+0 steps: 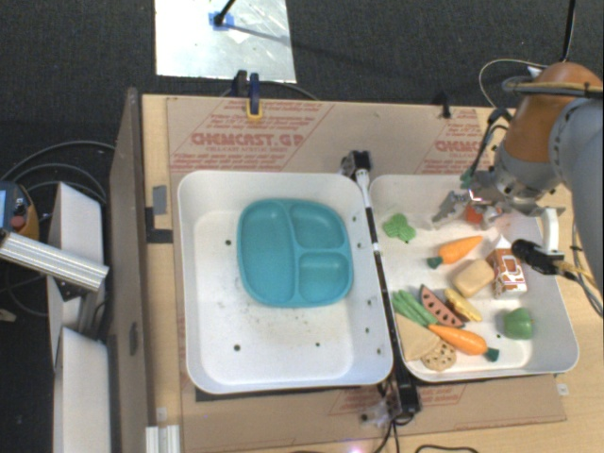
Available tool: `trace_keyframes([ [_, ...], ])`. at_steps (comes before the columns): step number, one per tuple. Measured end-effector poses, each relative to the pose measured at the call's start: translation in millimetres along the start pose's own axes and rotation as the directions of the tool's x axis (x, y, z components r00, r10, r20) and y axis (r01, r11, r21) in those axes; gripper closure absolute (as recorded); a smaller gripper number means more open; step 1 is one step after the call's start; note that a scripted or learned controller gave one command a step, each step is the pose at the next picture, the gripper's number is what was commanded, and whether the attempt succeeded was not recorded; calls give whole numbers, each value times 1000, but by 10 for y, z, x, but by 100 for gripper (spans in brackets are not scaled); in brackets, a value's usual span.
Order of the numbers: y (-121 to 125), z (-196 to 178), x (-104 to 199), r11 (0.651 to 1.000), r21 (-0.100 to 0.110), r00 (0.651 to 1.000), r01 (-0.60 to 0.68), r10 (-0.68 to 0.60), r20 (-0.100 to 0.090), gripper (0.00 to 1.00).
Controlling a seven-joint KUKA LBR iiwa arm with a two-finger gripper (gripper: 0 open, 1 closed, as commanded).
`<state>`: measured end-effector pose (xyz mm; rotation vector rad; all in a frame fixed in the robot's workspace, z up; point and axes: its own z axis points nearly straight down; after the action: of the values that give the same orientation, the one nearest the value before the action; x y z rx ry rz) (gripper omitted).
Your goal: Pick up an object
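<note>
The gripper (469, 205) hangs over the right bin (566, 347); jaws state cannot be told. An orange-red object (475, 214) lies at them.

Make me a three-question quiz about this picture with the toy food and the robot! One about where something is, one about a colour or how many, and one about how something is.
1. Where is the teal divided plate?
A. in the left white bin
B. in the right white bin
C. on the brown cardboard

2. How many orange toy carrots lie in the right bin?
A. none
B. two
C. five

3. How does the teal plate lie?
A. standing on its edge
B. upside down
C. flat, compartments facing up

Answers:
1 A: the plate sits in the middle of the left bin.
2 B: one carrot lies near the bin's middle and a second carrot near the bin's front.
3 C: its three compartments face the camera.

The arm's gripper hangs over the right bin's far part.
</note>
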<state>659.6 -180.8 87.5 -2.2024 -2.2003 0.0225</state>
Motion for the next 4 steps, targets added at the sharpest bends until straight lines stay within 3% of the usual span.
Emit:
trace_keyframes([
  [1, -764, 61, 313, 1000, -25, 1000, 1, -1, 7, 0],
  [2, -193, -342, 168, 999, -41, 1000, 7, -6, 13, 0],
  [3, -642, -105, 98, 999, -38, 1000, 8, -7, 12, 0],
  [4, -13, -2, -88, 1000, -6, 1000, 2, -2, 1, 0],
])
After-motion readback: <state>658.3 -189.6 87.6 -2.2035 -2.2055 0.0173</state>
